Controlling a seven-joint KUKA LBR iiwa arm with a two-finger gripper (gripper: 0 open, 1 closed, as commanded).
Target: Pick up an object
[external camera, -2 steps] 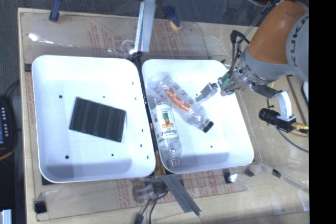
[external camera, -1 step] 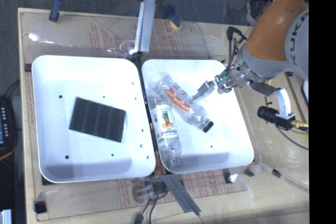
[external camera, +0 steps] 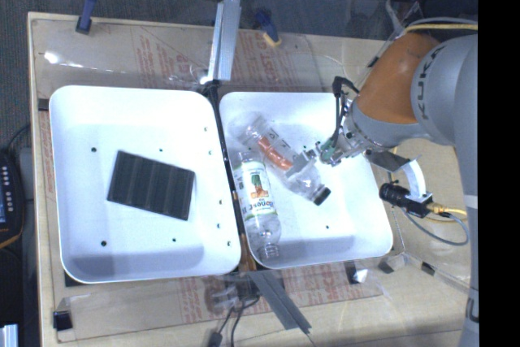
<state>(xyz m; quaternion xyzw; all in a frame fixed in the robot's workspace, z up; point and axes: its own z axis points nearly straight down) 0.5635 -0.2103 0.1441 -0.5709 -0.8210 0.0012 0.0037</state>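
Observation:
My gripper is low in the right bin, near its middle. It sits right at the upper edge of a small clear plastic item with a black end; whether they touch is unclear. To its left lies a crumpled clear wrapper with an orange piece. A clear bottle with a green and orange label lies along the bin's left wall. In the left bin a flat black ribbed panel lies near the middle.
A metal divider bar stands at the back between the bins. Blue clamps hold the bench sheet at the back. The arm's orange band hangs over the right bin's right rim.

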